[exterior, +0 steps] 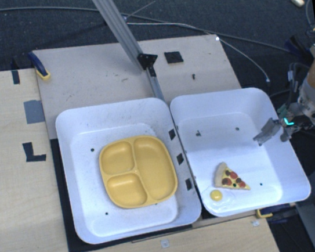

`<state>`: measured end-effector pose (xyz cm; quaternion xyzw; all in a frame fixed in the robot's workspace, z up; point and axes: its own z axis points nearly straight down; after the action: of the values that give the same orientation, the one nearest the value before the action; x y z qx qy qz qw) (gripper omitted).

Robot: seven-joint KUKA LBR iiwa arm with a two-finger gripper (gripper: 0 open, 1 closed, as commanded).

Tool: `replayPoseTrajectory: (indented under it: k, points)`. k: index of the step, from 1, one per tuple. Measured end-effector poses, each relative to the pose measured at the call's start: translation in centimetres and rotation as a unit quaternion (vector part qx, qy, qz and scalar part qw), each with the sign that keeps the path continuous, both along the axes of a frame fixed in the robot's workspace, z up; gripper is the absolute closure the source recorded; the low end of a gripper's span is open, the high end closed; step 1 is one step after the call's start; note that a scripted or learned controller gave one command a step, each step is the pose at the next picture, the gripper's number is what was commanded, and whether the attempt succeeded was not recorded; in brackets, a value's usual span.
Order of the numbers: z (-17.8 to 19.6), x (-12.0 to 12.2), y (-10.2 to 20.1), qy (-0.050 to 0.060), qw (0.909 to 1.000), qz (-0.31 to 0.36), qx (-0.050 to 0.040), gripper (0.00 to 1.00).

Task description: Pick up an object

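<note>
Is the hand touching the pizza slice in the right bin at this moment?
Apart. The camera view shows the hand at the right bin's far-right side, with bare white floor between it and the pizza slice lying nearer the front.

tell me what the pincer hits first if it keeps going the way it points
Probably the bare floor of the right bin: the pincer points left and downward over it, above the pizza slice. Depth is unclear from this view.
</note>
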<state>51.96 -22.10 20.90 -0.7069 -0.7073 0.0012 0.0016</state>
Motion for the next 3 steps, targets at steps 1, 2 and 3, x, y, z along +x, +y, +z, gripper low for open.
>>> replayPoseTrajectory:
  k: [1, 2, 3]
  points:
    - [0.1, 0.1, 0.0, -0.001, 1.0, 0.0, -0.0004, 0.0]
    - [-5.3, -0.6, 1.0, 0.001, 1.0, 0.0, 0.0005, 0.0]
    - [-11.5, -0.3, 0.5, 0.001, 1.0, 0.0, 0.0004, 0.0]
